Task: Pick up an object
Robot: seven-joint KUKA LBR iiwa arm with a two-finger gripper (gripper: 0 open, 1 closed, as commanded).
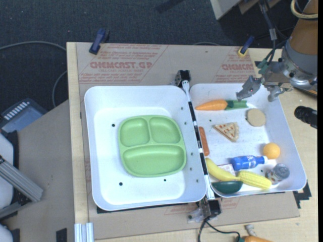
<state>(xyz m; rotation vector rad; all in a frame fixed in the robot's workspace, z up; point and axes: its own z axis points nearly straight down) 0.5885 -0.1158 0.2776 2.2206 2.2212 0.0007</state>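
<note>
My gripper (261,92) hangs over the far edge of the right bin (291,144), its two fingers spread apart with nothing between them. Just below it lie an orange carrot with a green top (212,105) and a round tan cookie (256,117). Further forward in the same bin are a pizza slice (227,131), a red sausage (203,140), an orange ball (271,150), a blue bottle (247,162), a banana (219,171), a corn cob (254,179), a dark green bowl (227,187) and a small grey object (279,173).
The left bin (101,135) holds a light green divided plate (151,145). A black hinge strip (194,130) runs between the bins. Blue clamps (97,41) (246,46) pin the cardboard at the back. The arm's orange band (305,32) rises at the upper right.
</note>
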